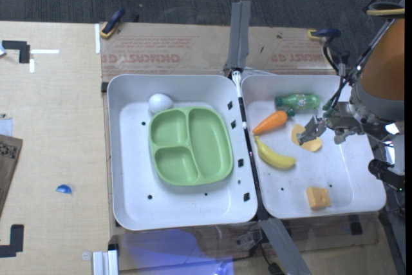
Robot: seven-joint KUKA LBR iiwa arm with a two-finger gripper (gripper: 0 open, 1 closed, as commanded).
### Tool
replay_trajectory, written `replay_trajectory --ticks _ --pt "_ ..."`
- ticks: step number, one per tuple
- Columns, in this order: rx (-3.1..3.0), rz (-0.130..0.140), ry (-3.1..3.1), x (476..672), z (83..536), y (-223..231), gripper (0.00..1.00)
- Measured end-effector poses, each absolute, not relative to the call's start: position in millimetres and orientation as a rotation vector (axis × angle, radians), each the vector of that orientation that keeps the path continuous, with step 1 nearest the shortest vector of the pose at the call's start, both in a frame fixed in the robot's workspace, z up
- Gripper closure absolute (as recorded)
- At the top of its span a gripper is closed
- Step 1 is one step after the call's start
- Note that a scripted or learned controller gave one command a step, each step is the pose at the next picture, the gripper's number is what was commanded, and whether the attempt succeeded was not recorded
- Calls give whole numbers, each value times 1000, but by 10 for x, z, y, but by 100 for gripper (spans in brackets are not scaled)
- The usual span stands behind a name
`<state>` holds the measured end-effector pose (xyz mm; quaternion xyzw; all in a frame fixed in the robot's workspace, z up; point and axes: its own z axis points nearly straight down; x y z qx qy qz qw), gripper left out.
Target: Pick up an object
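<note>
The right bin [351, 193] holds a green bottle [297, 102], an orange carrot [271, 122], a yellow banana [275, 156], a tan block [318, 197] and a flat yellow piece [306, 137]. My gripper [313, 130] reaches in from the right and hovers right over the flat yellow piece, partly covering it. Whether it touches the piece I cannot tell. In the left bin [129, 158] lie a green divided plate [190, 145] and a small white ball [160, 102] at the plate's upper left.
A grey divider post [239, 35] rises between the bins at the back. Brown cardboard [167, 48] lies behind the bins. The arm's body [383, 87] fills the right side above the right bin. A small blue item [63, 189] sits on the wooden bench at left.
</note>
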<state>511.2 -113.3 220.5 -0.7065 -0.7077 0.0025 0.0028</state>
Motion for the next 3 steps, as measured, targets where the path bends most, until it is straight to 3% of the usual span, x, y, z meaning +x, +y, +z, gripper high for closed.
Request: replay_trajectory --ticks 1,2,3 --pt "-2300 7 -2132 5362 1085 -1065 0" --pt "-2334 7 -2099 6586 890 -936 0" --pt "-2324 25 -2099 6561 934 -944 100"
